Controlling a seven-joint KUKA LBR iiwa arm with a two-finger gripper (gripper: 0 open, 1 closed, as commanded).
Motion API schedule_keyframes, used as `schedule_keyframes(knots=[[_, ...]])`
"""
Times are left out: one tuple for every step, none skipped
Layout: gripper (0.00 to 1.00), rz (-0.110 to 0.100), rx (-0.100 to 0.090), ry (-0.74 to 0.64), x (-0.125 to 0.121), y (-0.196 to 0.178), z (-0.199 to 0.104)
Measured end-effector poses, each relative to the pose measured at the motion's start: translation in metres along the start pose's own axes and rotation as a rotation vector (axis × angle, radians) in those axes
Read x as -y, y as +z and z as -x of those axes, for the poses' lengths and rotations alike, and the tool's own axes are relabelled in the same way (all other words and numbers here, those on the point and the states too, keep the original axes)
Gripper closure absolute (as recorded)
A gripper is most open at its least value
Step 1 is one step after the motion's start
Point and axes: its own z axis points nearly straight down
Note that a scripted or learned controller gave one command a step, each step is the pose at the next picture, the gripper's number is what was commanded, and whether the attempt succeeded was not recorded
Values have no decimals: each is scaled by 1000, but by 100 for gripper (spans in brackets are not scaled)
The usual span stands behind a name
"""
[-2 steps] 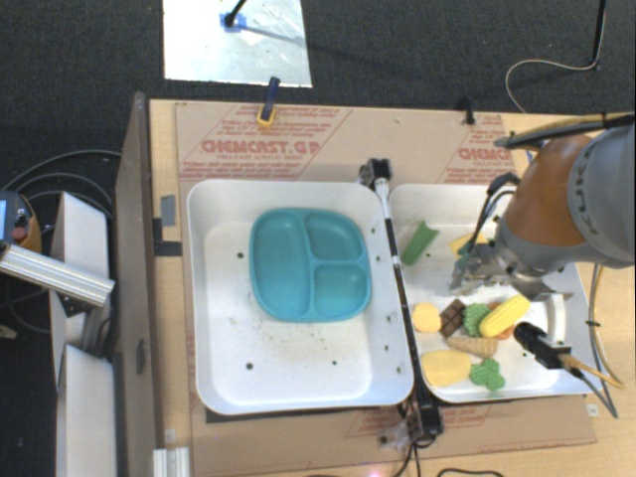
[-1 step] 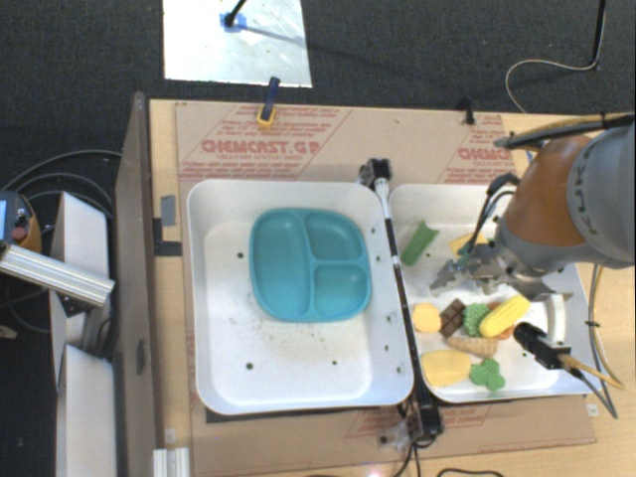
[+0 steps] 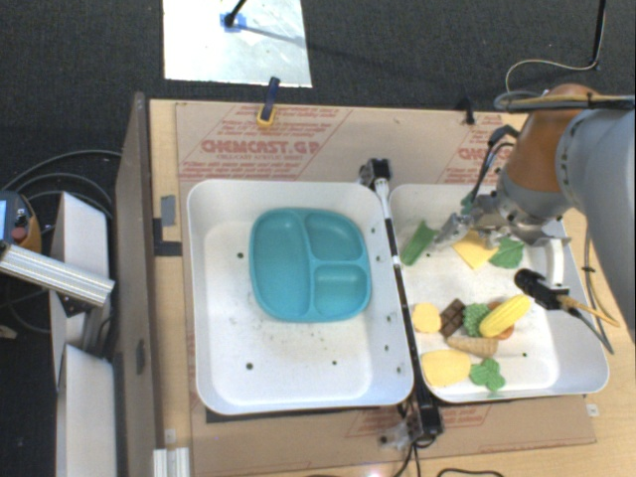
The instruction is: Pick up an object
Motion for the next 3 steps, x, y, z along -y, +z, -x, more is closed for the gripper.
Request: schedule_keyframes(knots=[[0,1,-2,4,18,-2,32],[0,-10,-2,8,57,-16,56],[0,-1,-2,-4,-20,1,11]])
